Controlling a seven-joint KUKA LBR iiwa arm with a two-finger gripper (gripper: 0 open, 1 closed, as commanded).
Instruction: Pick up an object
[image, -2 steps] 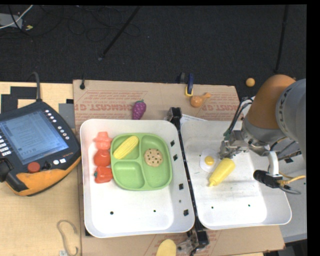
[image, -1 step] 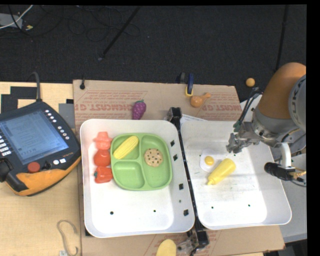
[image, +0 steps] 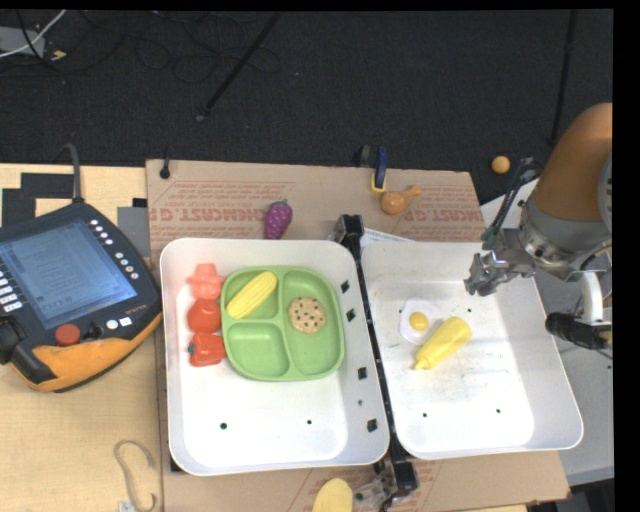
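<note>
**Nothing picked yet**

Fingers: can't tell if spread or pressed together, too small and dark. Nothing visibly between them. Landmark is the right bin (image: 560, 420): yellow mustard bottle (image: 443, 343) lies mid-bin, fried egg (image: 418, 321) touching it, gripper (image: 482, 277) hovers over the far side. Grasp and lift remain.

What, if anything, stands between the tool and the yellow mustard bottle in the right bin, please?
Nothing visible does. The tool sits above bare white floor of the right bin, up and right of the yellow plastic mustard bottle; the toy fried egg lies beyond it.
</note>
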